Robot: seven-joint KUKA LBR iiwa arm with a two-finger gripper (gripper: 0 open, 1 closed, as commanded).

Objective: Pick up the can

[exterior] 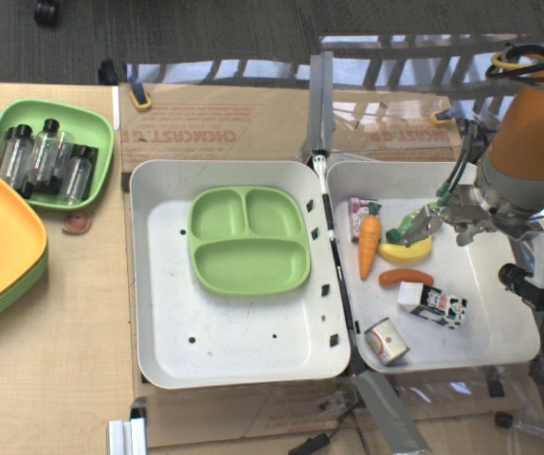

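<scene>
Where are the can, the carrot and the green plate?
can (386, 340), camera view, on its side wall
carrot (369, 245), camera view, mid orange body
green plate (249, 265), camera view, bare lower compartment

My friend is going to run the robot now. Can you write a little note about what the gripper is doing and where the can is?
Gripper: over the back of the right bin, beside the banana; I cannot tell if it is open or shut.
Can: lying tilted at the front left of the right bin, apart from the gripper, untouched.
Nearby: carrot, sausage, small carton.
Left bin: green divided plate.
Done: nothing yet.
Left: move to the can, grasp it, lift it.
</scene>
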